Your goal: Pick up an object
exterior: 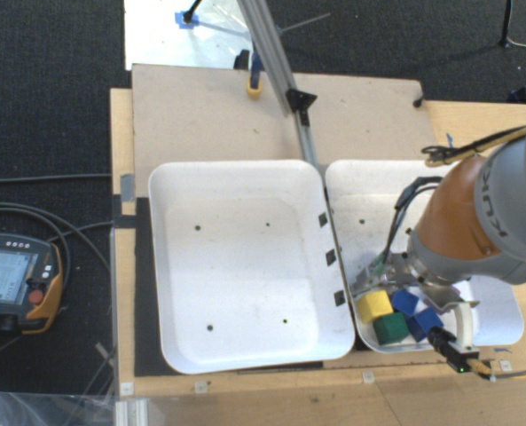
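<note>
The arm's gripper (404, 293) hangs low at the right bin's (360, 193) six-o'clock end; its fingers I cannot tell. Beneath sit a yellow block (373, 305), green block (389, 328) and blue blocks (406, 303), all squarish, clustered touching.

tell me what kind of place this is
Probably a robotics lab or test cell: a robot arm reaches over two white bins on a bench, and a control handset lies on the dark floor.

bins (245, 264): smooth white plastic, slight sheen. bench top (209, 114): matt, raw-looking board. blocks (375, 306): smooth, plastic-like. arm shell (511, 202): smooth grey, satin finish.
</note>
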Controlling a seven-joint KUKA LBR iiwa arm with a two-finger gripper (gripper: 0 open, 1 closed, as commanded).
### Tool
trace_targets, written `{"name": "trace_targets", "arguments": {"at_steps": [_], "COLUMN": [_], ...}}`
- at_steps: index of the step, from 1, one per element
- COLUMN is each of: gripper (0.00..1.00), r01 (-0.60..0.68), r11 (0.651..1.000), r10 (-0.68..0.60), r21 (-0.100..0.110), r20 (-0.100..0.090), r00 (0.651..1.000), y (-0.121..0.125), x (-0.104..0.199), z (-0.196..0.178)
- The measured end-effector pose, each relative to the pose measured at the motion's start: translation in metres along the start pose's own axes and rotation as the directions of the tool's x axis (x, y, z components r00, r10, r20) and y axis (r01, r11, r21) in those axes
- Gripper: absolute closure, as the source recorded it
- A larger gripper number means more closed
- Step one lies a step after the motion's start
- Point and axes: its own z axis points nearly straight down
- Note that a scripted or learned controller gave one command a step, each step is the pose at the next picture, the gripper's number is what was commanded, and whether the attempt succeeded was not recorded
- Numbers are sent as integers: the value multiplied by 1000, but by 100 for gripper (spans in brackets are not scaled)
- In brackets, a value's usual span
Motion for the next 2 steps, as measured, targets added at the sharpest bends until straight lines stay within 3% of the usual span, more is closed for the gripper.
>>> {"name": "trace_targets", "arguments": {"at_steps": [2], "gripper": [0], "r01": [-8], "r11": [1000], "r10": [8], "r21": [-4], "r20": [4], "r00": [1000], "y": [-9], "x": [-5], "z": [-1]}}
